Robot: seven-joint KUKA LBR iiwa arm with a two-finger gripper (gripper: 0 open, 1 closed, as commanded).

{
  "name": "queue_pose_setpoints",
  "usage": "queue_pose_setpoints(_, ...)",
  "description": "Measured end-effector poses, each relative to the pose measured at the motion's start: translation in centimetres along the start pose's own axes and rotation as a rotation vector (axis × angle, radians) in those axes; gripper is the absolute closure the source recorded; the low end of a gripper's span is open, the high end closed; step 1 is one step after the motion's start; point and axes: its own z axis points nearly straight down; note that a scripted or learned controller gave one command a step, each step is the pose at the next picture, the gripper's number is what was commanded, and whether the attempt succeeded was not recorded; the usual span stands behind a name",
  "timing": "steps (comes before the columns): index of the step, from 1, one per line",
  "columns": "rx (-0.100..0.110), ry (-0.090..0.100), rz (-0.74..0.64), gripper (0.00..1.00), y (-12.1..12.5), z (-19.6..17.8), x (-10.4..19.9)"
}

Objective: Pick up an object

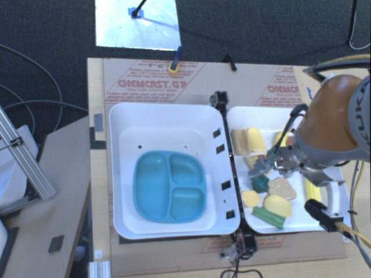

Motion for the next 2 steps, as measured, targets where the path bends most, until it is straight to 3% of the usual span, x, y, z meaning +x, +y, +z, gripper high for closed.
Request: queue_pose_setpoints(2,0.009,0.0,0.006,0.0,-0.18,0.61,-0.19)
